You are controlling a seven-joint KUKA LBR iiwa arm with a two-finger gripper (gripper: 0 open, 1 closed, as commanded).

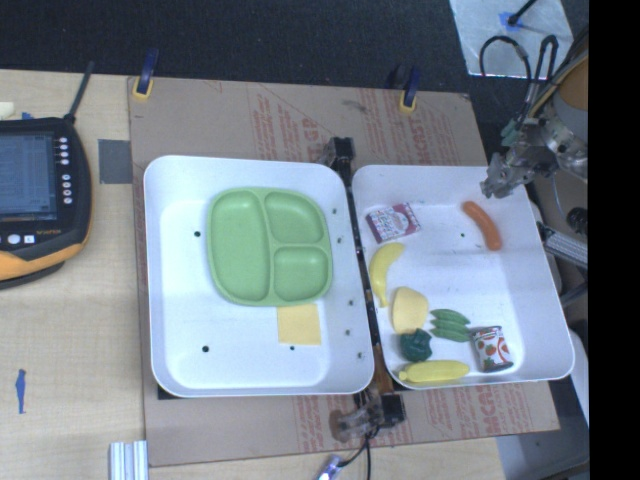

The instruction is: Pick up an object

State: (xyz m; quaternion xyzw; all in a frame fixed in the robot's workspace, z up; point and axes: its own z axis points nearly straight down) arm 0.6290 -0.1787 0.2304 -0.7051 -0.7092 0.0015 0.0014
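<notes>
The right bin (520, 298) holds several toy foods: an orange sausage (482, 224), a pink packet (393, 222), a yellow banana (384, 268), a pale yellow block (408, 309), a green pea pod (451, 323), a dark green broccoli piece (416, 345), a yellow corn cob (434, 372) and a small red-and-white can (490, 348). My gripper (500, 180) hangs at the bin's upper right rim, just up and right of the sausage, with nothing seen in it.
The left bin (175, 268) carries a green divided plate (268, 245) and a yellow cheese slice (299, 324). A teach pendant (35, 198) lies at the far left. Clamps and cables sit along the cardboard's edges.
</notes>
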